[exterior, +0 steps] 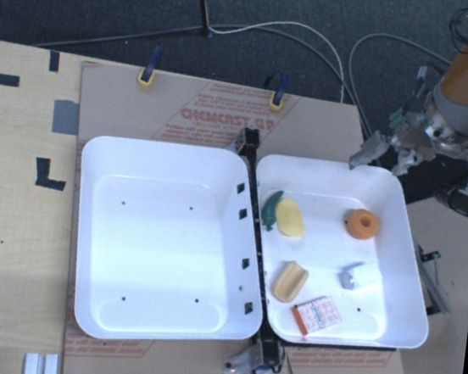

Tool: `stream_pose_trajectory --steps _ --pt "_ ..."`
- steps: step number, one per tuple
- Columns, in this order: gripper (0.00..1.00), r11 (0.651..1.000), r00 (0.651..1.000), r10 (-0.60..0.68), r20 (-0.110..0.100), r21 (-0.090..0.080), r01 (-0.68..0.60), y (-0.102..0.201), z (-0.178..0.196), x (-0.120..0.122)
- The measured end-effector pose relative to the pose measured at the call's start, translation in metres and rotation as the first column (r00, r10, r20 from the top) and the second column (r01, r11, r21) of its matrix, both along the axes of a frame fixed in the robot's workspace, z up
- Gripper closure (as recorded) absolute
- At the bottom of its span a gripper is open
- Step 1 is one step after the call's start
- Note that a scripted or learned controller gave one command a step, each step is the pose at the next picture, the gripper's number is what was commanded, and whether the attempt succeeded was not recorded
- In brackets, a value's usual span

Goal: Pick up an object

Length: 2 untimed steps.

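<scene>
The right bin (403, 204) holds several objects. A yellow lemon-shaped piece (290, 218) lies next to a green piece (271, 207) near the divider. An orange doughnut-like ring (362, 224) sits toward the far right. A tan bread-like piece (289, 281), a small grey-white block (359, 276) and a red-and-white packet (316, 314) lie nearer the front. My gripper (384, 155) hangs above the far right corner of this bin, fingers spread open and nothing between them, well apart from every object.
The left bin (95, 206) adjoins the right one along a black hinge strip (250, 227). Both rest on cardboard (218, 116) held by two clamps (149, 71). Cables (305, 37) trail across the dark floor behind.
</scene>
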<state>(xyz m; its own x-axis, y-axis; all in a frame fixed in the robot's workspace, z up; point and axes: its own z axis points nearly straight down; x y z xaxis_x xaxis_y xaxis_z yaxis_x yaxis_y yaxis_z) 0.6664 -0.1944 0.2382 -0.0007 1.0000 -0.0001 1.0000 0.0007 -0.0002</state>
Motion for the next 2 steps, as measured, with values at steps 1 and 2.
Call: stream_pose_trajectory --steps 1,2 --pt "1.0 1.0 1.0 0.001 0.0 0.0 -0.001 0.0 0.01 0.0" --pt "1.0 1.0 1.0 0.004 0.0 0.001 -0.004 0.06 -0.002 -0.004"
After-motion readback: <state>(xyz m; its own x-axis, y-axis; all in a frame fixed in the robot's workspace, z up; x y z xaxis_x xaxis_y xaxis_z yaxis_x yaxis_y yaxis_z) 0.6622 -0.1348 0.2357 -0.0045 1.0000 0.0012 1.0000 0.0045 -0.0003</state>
